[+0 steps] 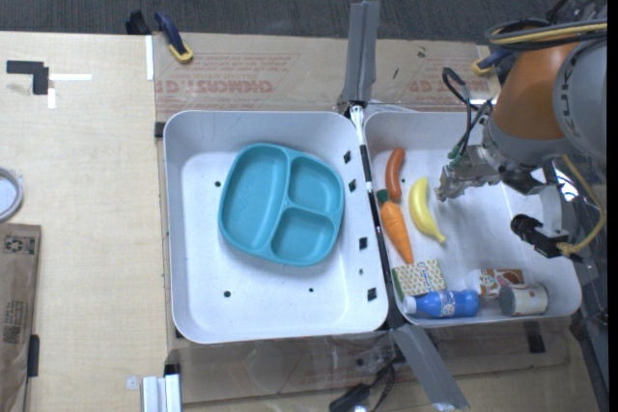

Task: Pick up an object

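Gripper (pixel 450 185) just right of banana (pixel 423 209) — finger state unclear, nothing visibly held.

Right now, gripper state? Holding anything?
Gripper: cannot be told whether open or closed. It hangs over the right bin, just right of the banana, with nothing visibly between its tips.

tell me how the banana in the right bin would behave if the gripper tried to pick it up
The banana looks smooth and glossy, so it may slip between fingers. Its curved, rounded body could rock or roll when nudged. It lies close beside the carrot, which may get bumped.
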{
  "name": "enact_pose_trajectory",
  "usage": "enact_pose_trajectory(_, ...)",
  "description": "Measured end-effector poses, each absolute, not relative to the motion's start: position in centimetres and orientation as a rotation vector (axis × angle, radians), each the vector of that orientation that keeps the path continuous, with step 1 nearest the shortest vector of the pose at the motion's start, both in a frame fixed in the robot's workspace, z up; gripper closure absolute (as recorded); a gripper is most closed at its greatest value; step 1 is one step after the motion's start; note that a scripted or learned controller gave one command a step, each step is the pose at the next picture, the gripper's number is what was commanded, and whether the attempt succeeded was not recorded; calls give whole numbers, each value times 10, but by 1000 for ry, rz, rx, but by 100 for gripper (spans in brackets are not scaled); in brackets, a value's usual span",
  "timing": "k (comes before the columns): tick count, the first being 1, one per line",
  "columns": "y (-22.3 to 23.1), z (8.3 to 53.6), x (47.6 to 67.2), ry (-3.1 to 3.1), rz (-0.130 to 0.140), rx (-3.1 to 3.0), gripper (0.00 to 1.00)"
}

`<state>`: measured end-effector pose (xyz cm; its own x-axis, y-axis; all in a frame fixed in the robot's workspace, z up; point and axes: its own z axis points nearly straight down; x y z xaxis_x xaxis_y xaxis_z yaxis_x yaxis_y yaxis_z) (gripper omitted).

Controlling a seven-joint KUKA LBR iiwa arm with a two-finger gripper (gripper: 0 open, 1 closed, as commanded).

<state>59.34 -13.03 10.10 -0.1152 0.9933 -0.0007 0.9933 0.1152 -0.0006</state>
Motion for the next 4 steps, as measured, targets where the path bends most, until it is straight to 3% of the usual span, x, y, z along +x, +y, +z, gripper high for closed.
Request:
enact_pose_trajectory(1,-130,101,593,2347,-2,2089,0)
enact_pose_trajectory(2,-112,93,560,2590,1,1771,0)
enact_pose_trajectory(3,-127,92,649,2537,-1,1850,0)
enact_pose_trajectory(4,-153,163,654,2566,0,1805,0)
